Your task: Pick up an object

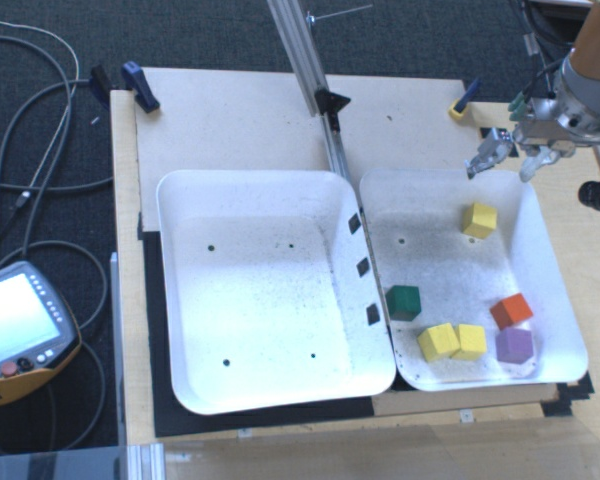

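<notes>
**Even overhead light, soft focus throughout**

The scene was brightly and evenly lit from above. The two white bins (270, 288) looked almost washed out, with their rims close to glare. Shadows were soft and short: a faint grey one lay beside the yellow block (479, 220) at far right. The whole frame was slightly soft, and the gripper (508, 160) appeared a little blurred.
</notes>
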Controlling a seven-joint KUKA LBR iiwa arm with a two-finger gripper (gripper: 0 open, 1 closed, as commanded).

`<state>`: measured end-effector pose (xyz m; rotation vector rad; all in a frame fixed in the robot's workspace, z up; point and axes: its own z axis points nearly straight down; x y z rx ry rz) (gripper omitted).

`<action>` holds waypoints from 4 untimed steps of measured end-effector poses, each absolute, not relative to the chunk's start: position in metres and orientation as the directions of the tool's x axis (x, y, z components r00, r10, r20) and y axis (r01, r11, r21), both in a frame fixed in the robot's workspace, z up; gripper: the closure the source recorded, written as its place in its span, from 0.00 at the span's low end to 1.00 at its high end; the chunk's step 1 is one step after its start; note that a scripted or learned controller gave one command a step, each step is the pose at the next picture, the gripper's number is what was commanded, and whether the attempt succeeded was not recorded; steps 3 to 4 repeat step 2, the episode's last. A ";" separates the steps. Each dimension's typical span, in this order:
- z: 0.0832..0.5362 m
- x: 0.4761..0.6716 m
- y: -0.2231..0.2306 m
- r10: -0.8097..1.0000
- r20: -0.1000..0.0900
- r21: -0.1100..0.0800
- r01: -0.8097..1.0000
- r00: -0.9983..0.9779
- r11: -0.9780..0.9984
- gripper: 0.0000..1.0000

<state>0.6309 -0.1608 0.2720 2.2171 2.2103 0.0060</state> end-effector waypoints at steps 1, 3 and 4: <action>0.105 0.614 -0.181 1.000 0.003 -0.010 1.000 0.001 -0.001 0.00; 0.095 0.677 -0.218 1.000 0.002 -0.013 1.000 0.002 -0.002 0.00; 0.095 0.677 -0.218 1.000 0.002 -0.013 1.000 0.002 -0.002 0.00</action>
